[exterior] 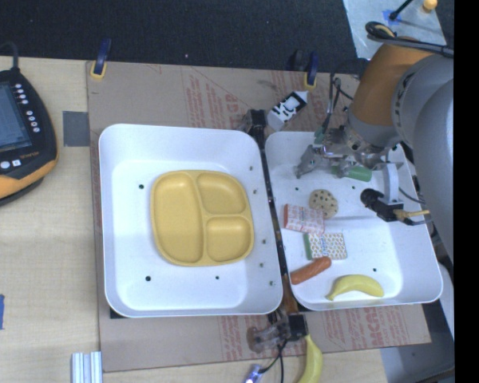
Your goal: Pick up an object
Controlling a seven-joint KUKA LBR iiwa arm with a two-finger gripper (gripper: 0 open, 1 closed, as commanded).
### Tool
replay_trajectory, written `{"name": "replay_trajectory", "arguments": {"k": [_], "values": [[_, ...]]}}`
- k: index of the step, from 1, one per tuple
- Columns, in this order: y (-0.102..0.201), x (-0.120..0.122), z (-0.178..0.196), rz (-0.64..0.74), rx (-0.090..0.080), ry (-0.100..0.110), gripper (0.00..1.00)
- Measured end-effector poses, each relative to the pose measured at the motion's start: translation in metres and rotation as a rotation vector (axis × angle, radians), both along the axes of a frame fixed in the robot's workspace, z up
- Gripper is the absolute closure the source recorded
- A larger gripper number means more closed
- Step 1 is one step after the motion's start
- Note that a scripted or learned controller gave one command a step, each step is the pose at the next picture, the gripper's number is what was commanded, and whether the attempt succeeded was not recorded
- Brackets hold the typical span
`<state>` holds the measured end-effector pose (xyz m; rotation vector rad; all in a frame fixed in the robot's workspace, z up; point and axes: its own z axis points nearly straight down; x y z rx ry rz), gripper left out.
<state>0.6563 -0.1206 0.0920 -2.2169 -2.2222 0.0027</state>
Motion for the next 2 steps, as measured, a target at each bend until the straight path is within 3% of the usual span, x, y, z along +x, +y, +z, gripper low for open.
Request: {"name": "replay_trajectory", "arguments": {"k": [1, 2], "values": [[0.027, -0.062, -0.001, 0.002, -0.001, 0.003, 0.00], [0.025, -0.061, 0.010, 0.004, -0.003, 0.003, 1.00]]}}
